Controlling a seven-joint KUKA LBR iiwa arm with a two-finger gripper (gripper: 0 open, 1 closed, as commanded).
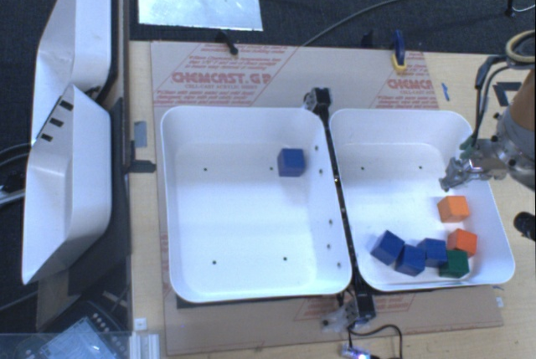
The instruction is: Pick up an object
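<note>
Arm: the grey arm (pixel 517 140) comes in from the right edge of the camera view, above the right bin's far right side.
Tool: the tool (pixel 453 174) sits low over the right bin, near its right wall, with its tip pointing left; whether it is spread or pressed together cannot be told, and no object can be seen in it.
Right bin: the shallow white bin (pixel 394 140) holds six blocks, all gathered in its near right corner.
Orange blocks: one orange block (pixel 453 208) lies just below the tool and apart from it; a second orange block (pixel 462 241) lies nearer the front wall.
Green block: the green block (pixel 456 264) touches the second orange block on its near side, close to the bin's front right corner.
Blue blocks in right bin: three lie in a row, the leftmost blue block (pixel 388 247) tilted, the middle blue block (pixel 410 259) against it, and the third blue block (pixel 433 251) beside the green block.
Left bin: the other white bin (pixel 193 182) holds a single dark blue block (pixel 291 161), set toward its far right part, well apart from the tool.
Worktop: the pale worktop (pixel 142 248) carries both bins side by side on a clear sheet with red lettering (pixel 222 79).
</note>
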